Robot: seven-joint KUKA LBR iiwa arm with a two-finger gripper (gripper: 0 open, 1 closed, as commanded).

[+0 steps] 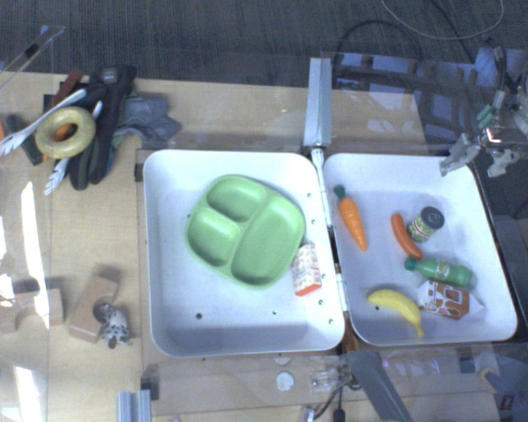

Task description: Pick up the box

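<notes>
A small brown and white box [445, 299] lies in the near right corner of the right bin [475, 209], between a banana [398, 306] and a green bottle [442, 272]. My gripper [475, 160] hovers over the far right corner of that bin, well away from the box. Its two fingers are spread apart with nothing between them. A white and red packet [306, 269] lies in the left bin [167, 236] against the right wall.
The right bin also holds a carrot [353, 220], a red sausage [405, 236] and a small can [426, 223]. A green divided plate [245, 229] fills the middle of the left bin. Tools, tape and wooden blocks lie on the bench at left.
</notes>
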